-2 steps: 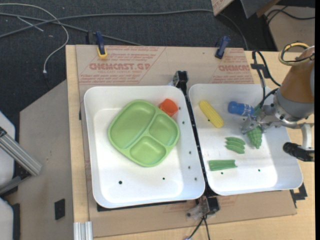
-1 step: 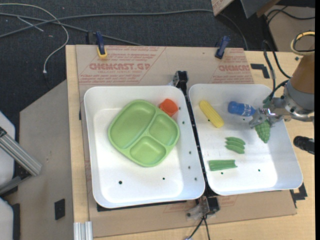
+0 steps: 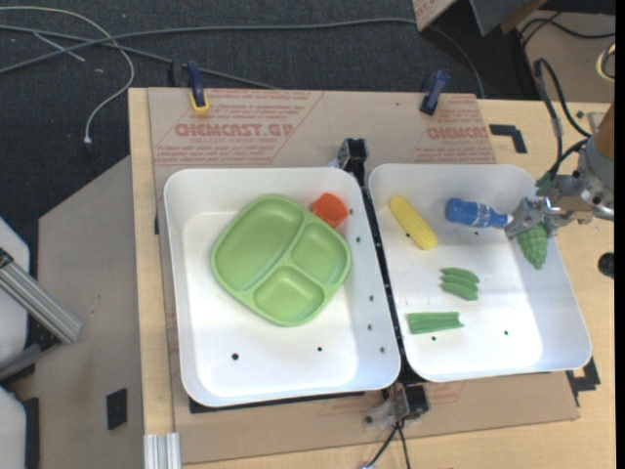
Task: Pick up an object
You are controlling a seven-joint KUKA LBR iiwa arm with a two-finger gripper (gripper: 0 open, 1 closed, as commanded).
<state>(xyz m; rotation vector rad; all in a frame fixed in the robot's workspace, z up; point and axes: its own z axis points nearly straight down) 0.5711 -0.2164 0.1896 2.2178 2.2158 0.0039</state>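
One fixed overhead camera, looking down at a slant.
I'm seeing both bins whole from fair height: left bin [image 3: 186, 262] centre-left of frame, right bin [image 3: 557, 330] centre-right, floor along the top and left edges.

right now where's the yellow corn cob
The yellow corn cob lies in the right bin, near its upper-left corner, just left of the blue bottle and above the green pea pods.
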